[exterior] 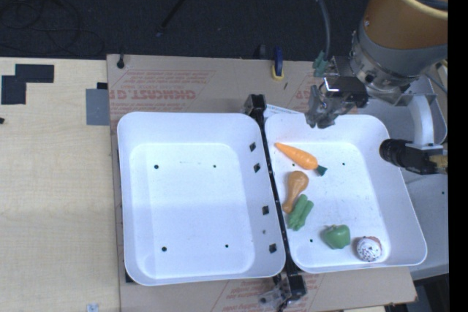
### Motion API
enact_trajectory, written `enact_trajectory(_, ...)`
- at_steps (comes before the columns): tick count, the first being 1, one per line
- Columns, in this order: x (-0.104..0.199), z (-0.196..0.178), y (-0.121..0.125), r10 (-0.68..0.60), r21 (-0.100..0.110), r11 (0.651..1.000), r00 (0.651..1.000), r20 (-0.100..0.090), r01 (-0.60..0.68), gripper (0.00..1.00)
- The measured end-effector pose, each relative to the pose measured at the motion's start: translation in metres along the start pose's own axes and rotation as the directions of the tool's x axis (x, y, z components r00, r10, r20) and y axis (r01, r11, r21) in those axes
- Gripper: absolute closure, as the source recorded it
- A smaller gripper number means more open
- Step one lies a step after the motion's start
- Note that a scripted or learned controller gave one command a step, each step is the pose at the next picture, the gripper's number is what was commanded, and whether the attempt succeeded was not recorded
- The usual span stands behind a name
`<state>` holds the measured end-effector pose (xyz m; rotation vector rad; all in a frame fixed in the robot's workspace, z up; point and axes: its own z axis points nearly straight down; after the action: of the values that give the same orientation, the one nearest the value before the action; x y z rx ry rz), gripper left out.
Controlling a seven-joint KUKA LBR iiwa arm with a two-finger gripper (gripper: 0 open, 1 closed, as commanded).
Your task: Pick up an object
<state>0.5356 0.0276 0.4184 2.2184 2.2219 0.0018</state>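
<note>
Two white bins (191, 129) set on tabletop (51, 179); toys clustered in right bin's left half. Gripper (322, 115) at far rim, finger state not discernible.

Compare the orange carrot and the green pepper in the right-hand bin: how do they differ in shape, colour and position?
The carrot is long and tapered; the green pepper is short and rounded. The carrot is orange with a small green tip, the pepper green all over. The carrot lies near the bin's far half, the pepper near its front edge. Both rest in the right bin, untouched by the gripper.
</note>
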Motion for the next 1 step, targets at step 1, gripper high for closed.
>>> enact_trajectory(1,0.0473,0.0874,-0.0325,-0.003,0.014,1.000,1.000,0.000,0.003,1.00)
